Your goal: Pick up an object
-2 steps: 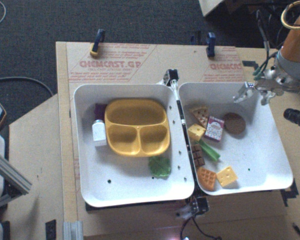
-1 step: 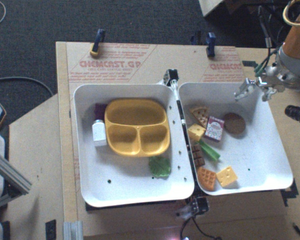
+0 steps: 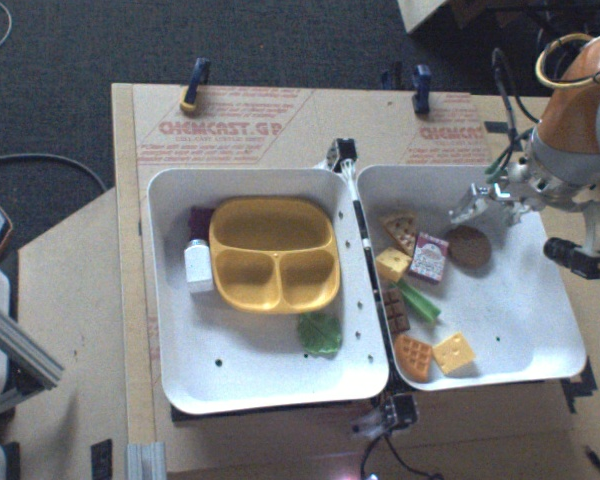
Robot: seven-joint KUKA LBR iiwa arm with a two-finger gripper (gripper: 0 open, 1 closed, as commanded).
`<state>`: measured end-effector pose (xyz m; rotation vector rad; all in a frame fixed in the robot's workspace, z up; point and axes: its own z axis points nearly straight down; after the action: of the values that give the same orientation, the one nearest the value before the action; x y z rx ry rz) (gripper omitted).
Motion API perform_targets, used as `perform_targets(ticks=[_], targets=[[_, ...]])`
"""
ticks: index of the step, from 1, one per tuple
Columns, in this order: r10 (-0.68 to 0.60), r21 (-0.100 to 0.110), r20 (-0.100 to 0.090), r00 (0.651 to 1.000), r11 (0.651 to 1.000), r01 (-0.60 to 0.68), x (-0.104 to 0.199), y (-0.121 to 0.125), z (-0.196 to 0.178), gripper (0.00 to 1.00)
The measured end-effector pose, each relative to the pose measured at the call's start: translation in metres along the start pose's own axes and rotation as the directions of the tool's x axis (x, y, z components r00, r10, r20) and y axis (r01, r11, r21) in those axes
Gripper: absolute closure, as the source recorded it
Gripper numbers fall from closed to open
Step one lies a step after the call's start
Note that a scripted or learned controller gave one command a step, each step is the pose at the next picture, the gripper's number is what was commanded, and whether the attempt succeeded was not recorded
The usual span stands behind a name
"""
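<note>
you are looking at the gripper [image 3: 472,206] hanging over the upper part of the right bin [image 3: 540,353], close to its back wall. its metal fingers are pointing toward the left of the view, and nothing is sitting between them; whether they are spread or closed, i cannot tell from this angle.

the nearest thing is the brown round cookie [image 3: 470,248], lying flat just below and very slightly toward the front of the bin from the gripper. being round, it is giving you no long axis to line up with. a little further left the small purple carton [image 3: 429,257] is lying tilted, with the pizza slice [image 3: 401,232] and a cheese cube [image 3: 391,264] beside it. the green stick [image 3: 418,301] is running diagonally, from upper left to lower right. near the front are a waffle [image 3: 414,356] and a cheese wedge [image 3: 453,352].

in the left bin [image 3: 180,368] the yellow divided plate [image 3: 275,254] is taking the middle.

on the desk board [image 3: 130,148] you are reading red print, "chemcast gp", partly covered. the carton label is too small to read.
</note>
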<state>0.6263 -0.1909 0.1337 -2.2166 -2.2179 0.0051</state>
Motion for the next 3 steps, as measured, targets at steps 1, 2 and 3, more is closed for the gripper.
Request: perform_targets(ticks=[1, 2, 3], targets=[[0.000, -0.001, 0.000, 1.000, 1.000, 0.000, 0.001, 0.000, 0.052, 0.00], [-0.001, -0.008, 0.002, 1.000, 1.000, 0.001, 0.001, 0.001, 0.038, 1.00], [0.000, -0.013, 0.005, 1.000, 1.000, 0.000, -0.003, 0.005, -0.007, 1.00]])
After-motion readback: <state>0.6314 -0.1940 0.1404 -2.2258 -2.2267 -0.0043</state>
